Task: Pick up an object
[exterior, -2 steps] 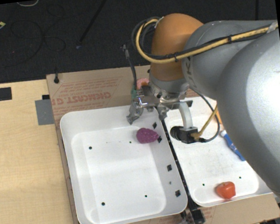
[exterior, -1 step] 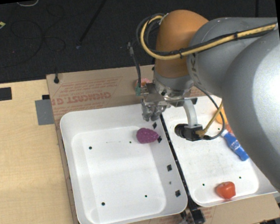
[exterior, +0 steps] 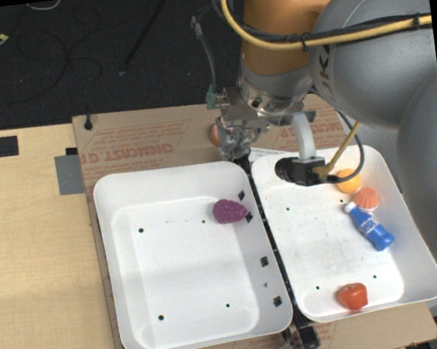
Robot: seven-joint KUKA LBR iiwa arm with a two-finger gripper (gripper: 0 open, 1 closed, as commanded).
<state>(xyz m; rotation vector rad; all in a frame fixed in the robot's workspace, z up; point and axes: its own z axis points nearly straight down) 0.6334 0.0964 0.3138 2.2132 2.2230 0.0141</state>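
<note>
One tool (exterior: 236, 145) over the bins' back rim; I cannot tell its state. Purple lump (exterior: 229, 210) lies near.

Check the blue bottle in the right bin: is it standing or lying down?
Lying down. The blue bottle rests on its side on the right bin's floor, its length running diagonally, pale cap end toward the far rim.

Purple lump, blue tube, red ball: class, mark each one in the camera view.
Purple lump (exterior: 228, 211): camera view, its middle.
Blue tube (exterior: 370, 228): camera view, middle of its body.
Red ball (exterior: 352, 296): camera view, its top face.
</note>
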